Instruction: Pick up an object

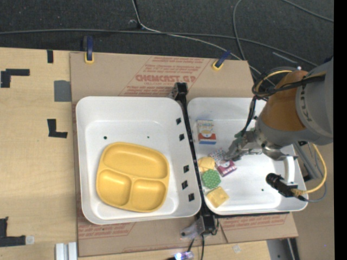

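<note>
Right of centre in the camera view, low inside the right-hand shallow white bin: the two-finger gripper, carried by the grey arm with the orange band reaching in from the frame's right edge. Just below and left of the gripper, touching or nearly so: a purple-and-silver crinkled packet, judged the likeliest thing to be picked. Further left along the bin's divider side:

- a small white carton with blue and red print above
- a pale yellow rounded piece
- a green round piece
- a yellow squarish block lowest

Left half of the frame: the left-hand white bin holding a yellow divided plastic tray.

To do the step well: centre over the packet, come straight down, close across its narrow side, and stay off the rounded piece just beside it. Lift slowly, since a thin packet may slip or crumple.

Hard to make out: whether the gripper is apart or together cannot be told, its tip being dark and blurred against the packet. Equally unclear whether anything is gripped. Arm cut off at the frame's right edge.
</note>
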You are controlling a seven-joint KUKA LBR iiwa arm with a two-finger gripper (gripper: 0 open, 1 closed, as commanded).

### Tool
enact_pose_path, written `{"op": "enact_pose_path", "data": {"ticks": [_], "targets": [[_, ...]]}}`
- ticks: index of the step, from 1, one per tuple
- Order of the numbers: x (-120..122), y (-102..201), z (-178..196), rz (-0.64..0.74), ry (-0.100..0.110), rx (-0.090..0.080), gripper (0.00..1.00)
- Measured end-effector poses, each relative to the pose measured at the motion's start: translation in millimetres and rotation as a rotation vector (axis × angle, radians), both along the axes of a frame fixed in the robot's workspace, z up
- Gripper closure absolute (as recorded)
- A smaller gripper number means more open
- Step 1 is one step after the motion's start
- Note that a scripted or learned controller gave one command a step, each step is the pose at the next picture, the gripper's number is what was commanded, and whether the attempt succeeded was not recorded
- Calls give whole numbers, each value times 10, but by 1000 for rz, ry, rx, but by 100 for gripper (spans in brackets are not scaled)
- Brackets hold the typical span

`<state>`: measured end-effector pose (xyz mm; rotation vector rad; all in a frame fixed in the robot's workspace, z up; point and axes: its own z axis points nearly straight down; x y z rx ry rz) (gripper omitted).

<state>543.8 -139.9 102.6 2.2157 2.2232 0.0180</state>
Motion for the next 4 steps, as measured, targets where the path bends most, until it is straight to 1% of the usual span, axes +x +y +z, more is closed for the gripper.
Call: {"op": "enact_pose_path", "data": {"ticks": [1, 2, 3, 4], "targets": [[-13, 32, 626, -2, 6, -7, 100], [-29, 22, 1260, -2, 4, -8, 100], [-47, -4, 1692, -2, 6, -8, 100], [132, 509, 1517, 2, 12, -6, 100]]}}
